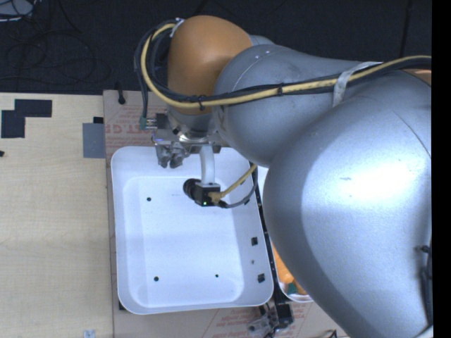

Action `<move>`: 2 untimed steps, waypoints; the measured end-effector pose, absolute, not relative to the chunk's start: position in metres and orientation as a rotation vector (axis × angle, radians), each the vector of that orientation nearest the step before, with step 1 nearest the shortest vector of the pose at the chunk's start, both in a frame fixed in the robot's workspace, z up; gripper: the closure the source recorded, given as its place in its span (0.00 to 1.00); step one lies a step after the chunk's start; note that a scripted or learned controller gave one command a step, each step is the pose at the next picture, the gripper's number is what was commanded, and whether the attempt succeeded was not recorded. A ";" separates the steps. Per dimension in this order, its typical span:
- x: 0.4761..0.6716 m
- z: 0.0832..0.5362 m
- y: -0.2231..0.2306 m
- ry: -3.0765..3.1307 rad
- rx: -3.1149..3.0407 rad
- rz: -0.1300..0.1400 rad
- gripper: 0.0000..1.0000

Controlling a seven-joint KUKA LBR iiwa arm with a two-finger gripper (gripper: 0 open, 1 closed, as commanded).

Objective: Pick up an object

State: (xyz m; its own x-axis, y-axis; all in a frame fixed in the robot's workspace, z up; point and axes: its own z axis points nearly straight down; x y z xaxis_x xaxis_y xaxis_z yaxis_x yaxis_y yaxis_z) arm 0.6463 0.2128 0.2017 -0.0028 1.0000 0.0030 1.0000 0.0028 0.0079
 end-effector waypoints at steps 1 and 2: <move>0.574 0.262 0.213 2.227 2.220 -0.003 1.00; 0.582 0.237 0.244 2.226 2.220 -0.007 1.00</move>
